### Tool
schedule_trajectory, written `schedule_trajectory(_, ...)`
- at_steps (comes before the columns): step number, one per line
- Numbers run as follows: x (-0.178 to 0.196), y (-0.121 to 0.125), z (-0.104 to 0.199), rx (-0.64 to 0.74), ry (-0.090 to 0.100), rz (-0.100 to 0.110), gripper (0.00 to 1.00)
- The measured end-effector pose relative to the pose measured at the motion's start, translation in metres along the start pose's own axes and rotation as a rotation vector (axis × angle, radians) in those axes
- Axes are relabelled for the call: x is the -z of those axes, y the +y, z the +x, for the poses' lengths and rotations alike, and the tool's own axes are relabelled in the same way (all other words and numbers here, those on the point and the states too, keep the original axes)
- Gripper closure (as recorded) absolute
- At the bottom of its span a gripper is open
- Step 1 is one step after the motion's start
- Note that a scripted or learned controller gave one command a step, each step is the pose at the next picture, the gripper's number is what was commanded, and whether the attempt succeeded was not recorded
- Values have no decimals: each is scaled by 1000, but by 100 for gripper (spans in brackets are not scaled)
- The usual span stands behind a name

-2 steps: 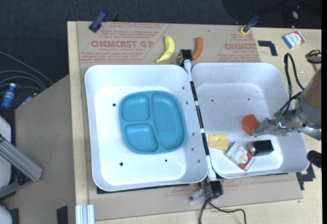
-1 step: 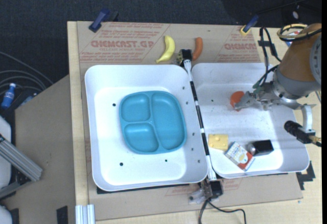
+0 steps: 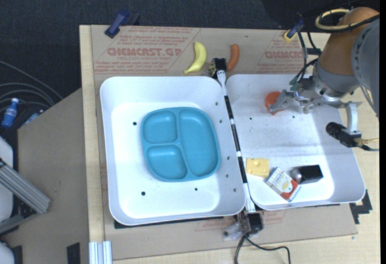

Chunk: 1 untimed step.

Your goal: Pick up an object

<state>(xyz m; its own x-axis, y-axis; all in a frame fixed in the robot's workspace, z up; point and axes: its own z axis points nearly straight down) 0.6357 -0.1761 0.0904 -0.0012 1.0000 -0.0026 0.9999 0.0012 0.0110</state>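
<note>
Two bins sit side by side on the table (image 3: pixel 151 46), and their edges touch in the middle. A divided plate (image 3: pixel 180 143) lies in the middle of the left bin (image 3: pixel 120 196). In the right bin (image 3: pixel 338 178), the pincer (image 3: pixel 288 102) is near the back, just beside a small round thing (image 3: pixel 272 99) on its left. Three things lie close together near the front edge of that bin: a cheese wedge (image 3: pixel 258 167), then a small box (image 3: pixel 281 183) to its right, then a dark block (image 3: pixel 307 173). Behind the bins, a banana (image 3: pixel 196 58) and a hot dog (image 3: pixel 233 56) lie on the table.
</note>
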Motion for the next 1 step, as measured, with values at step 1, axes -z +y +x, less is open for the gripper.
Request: schedule_trajectory(1, 11, 1, 1, 1, 0, -2, 100)
